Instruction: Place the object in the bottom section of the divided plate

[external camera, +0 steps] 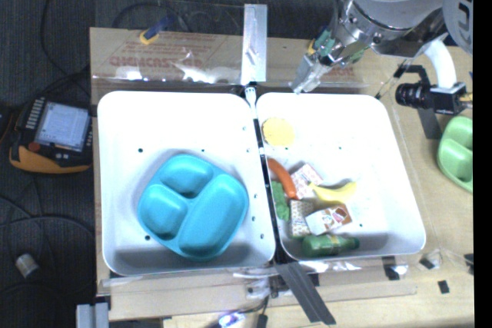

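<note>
A blue divided plate [194, 203] lies in the left bin [123, 127], tilted, with two small sections on its left and one large section on its right. My gripper [302, 81] hangs over the far rim of the right bin [384, 165], near the divider between the bins. It is well above and beyond the objects. In the right bin lie a round yellow piece [277, 131], an orange carrot [283, 179], a yellow banana [336, 190], a green bottle-like item [329, 244] and small printed cartons [327, 219].
A clear plastic sheet [184, 57] lies behind the left bin. A handheld device [60, 127] sits on the floor to the left. A green object [459, 150] stands on the bench at the right.
</note>
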`<move>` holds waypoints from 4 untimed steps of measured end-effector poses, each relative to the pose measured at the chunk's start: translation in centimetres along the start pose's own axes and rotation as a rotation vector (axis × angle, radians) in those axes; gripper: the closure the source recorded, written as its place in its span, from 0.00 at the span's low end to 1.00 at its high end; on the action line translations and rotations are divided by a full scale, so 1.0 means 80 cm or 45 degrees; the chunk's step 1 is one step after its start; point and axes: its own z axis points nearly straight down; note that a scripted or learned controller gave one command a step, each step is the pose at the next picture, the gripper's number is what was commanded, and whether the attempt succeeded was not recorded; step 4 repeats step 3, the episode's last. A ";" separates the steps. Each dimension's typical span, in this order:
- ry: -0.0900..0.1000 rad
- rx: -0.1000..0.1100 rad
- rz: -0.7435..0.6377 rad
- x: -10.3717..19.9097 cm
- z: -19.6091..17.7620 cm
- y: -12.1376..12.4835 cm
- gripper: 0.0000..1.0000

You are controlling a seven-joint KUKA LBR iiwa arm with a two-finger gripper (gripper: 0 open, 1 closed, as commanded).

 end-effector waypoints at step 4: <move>0.001 0.000 -0.049 0.042 0.025 0.058 1.00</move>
